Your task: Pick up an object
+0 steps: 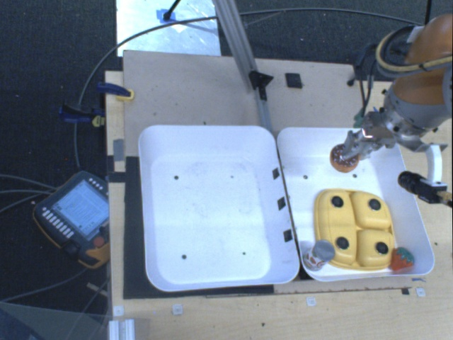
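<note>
Dark carpet floor (pixel 42 41) around a tan bench (pixel 191 91).

Teach pendant (pixel 73 218) on floor left of bench; blue clamps (pixel 95 103) at bench edge.

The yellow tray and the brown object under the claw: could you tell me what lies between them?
Nothing: in the camera view, bare white bin floor separates the brown object from the yellow tray.

Arm (pixel 425 55) cut off at right
</note>
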